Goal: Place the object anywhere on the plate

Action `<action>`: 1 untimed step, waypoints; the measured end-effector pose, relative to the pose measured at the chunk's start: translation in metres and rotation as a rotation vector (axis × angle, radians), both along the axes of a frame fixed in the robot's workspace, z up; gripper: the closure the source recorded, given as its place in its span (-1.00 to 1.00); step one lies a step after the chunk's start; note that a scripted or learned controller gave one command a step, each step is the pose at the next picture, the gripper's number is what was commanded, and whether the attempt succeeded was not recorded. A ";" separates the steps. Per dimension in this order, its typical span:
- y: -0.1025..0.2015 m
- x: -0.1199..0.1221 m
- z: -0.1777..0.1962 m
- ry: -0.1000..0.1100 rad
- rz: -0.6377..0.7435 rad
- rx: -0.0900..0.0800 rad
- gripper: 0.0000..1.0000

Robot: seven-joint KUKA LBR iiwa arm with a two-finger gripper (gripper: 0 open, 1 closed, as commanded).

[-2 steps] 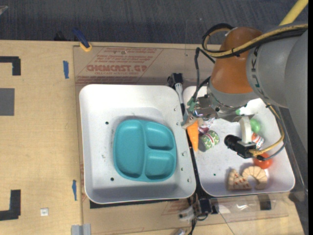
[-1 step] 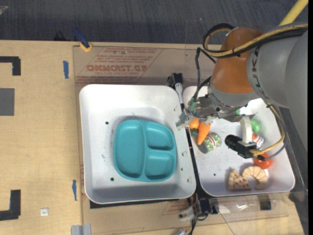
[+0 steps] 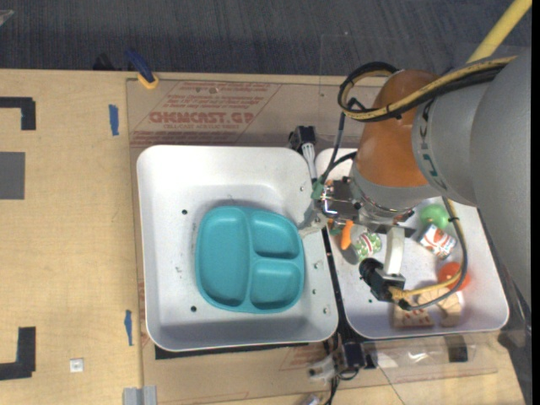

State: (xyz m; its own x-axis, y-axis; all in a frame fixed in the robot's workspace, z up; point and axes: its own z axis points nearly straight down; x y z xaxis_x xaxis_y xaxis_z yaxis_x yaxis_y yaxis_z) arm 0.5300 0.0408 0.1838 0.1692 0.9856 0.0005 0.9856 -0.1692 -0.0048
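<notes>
Reaching in from the right, the arm (image 3: 481, 125) hangs over the right bin (image 3: 494, 310), its orange band (image 3: 392, 142) above that bin's near-left part. The tool (image 3: 325, 202) sits low at the wall where the two bins meet, mostly hidden under the wrist, so I cannot tell whether it is spread or pressed together, nor whether anything is in it. The teal plate (image 3: 249, 260), split into three wells, lies flat in the middle of the left bin (image 3: 169, 192). The loose things all lie in the right bin, apart from the plate: an orange piece (image 3: 346, 234) and a round striped item (image 3: 368, 245) just under the wrist, a green lump (image 3: 435, 215) beside a red-and-white can (image 3: 439, 240), a red piece (image 3: 450, 273) below them, and wooden blocks (image 3: 451, 308) near the front wall. Both bins rest on a cardboard sheet (image 3: 211, 112) on the pale surface (image 3: 59, 251).
</notes>
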 end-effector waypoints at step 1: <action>0.000 0.000 0.000 0.000 0.000 0.000 -1.00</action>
